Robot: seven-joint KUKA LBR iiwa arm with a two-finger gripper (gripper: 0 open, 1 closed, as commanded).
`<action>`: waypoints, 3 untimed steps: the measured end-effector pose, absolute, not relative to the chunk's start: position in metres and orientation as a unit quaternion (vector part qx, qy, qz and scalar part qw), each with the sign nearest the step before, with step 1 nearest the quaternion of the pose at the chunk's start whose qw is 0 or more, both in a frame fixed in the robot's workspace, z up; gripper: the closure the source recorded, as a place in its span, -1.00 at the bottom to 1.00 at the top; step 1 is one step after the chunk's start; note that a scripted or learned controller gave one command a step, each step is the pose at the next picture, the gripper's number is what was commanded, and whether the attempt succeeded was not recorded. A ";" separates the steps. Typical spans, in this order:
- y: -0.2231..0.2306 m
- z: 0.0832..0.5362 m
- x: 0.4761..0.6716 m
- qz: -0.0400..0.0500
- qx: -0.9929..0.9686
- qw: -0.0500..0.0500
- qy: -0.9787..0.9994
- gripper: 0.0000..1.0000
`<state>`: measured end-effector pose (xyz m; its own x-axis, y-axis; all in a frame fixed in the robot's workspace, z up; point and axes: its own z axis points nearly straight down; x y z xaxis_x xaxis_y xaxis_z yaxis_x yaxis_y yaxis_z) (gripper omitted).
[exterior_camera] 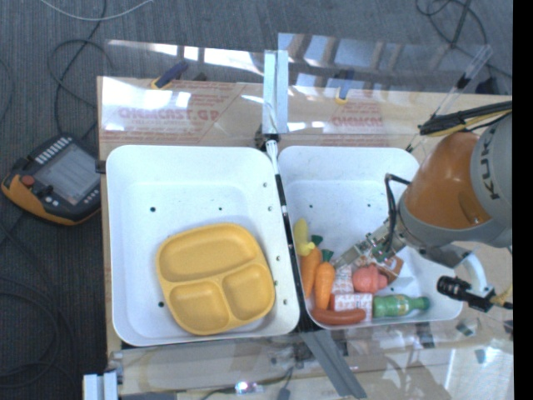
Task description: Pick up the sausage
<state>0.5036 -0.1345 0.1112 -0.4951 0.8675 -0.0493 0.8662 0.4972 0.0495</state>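
Sausage (337,316) at right bin's (333,173) front edge, near, below tool (372,251)

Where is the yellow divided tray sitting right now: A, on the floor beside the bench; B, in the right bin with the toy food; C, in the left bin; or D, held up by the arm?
C: the yellow tray lies flat in the left bin, while the sausage and other toy food sit in the right bin.

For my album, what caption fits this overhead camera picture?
Robot gripper hovers over toy food, red sausage lying below, beside a yellow tray.
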 end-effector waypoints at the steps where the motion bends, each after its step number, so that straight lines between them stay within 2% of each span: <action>1: -0.121 0.112 0.501 0.005 0.481 0.035 0.876 -1.00; 3: -0.124 0.111 0.503 0.001 0.408 0.038 0.912 -1.00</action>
<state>0.5027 -0.1243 0.1112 -0.6647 0.7439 -0.0694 0.7438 0.6676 0.0325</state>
